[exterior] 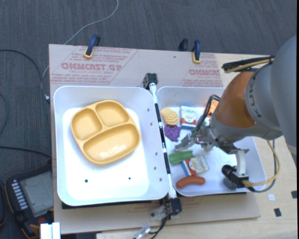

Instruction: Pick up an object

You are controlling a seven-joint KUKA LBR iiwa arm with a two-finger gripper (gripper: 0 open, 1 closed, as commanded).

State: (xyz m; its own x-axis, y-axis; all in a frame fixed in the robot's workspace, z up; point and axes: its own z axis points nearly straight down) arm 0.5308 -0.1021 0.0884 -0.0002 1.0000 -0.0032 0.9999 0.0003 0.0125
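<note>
The left bin (65, 183) holds a yellow divided plate (105, 131), w/ bare floor near its front edge. The right bin (256, 171) has a waffle (170, 116), purple grapes (172, 132), green piece (181, 157), sausage (190, 181) and small cartons (189, 115). The pincer (185, 142) hangs over the bin's middle just above the green piece; open or closed, I cannot tell.

Robotics lab, clamped board (114, 66) w/ bins (60, 133), loose cables (97, 21), teach pendant (32, 193)

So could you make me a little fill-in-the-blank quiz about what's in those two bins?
1. The yellow plate lies in the ___ bin.
2. The plate has ___ compartments.
3. The hot dog lies in the ___ bin.
4. The gripper hangs over the ___ bin.

Missing words: left; three; right; right
</note>
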